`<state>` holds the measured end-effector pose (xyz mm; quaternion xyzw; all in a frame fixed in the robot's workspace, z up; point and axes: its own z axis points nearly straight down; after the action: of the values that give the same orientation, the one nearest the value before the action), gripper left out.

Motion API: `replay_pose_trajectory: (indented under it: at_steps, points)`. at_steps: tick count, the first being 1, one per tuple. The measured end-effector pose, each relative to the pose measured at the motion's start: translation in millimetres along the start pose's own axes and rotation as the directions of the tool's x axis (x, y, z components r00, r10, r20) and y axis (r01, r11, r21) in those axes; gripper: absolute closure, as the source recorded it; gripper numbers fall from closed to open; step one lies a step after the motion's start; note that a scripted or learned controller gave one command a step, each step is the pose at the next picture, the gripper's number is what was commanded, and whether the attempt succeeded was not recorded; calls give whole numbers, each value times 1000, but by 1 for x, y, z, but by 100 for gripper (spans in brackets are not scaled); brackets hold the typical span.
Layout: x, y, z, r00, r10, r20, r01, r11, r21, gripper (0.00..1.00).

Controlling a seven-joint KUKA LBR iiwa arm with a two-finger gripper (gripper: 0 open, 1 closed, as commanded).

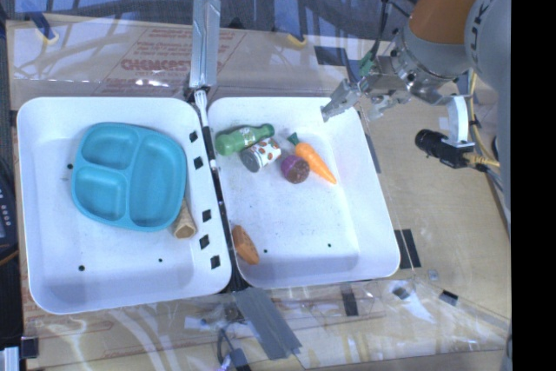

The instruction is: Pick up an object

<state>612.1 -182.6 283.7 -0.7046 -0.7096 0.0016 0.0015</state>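
The right bin (369,213) holds a green bottle (243,137) lying on its side, with a small red and white can (261,155) just below it. To their right are a dark purple round item (295,169) and an orange carrot (315,163), close together. An orange-brown oval item (245,245) lies at the bin's front left. My gripper (343,102) hangs over the right bin's back right corner, above and to the right of the carrot, with nothing visibly in it.
The left bin (35,265) holds a blue divided plate (130,175) and a tan cone (184,225) at the plate's lower right. A metal strip (205,39) stands behind the divider between the bins. The arm comes in over the bench at the right.
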Motion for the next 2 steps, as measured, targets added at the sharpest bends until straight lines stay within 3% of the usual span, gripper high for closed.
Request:
replay_pose_trajectory:
  at_steps: [1, 2]
  points:
    - [-26, 34, 186, 996, -89, -1, 89, 996, -1, 0]
    - [-25, 35, 175, 996, -94, 0, 94, 996, -1, 100]
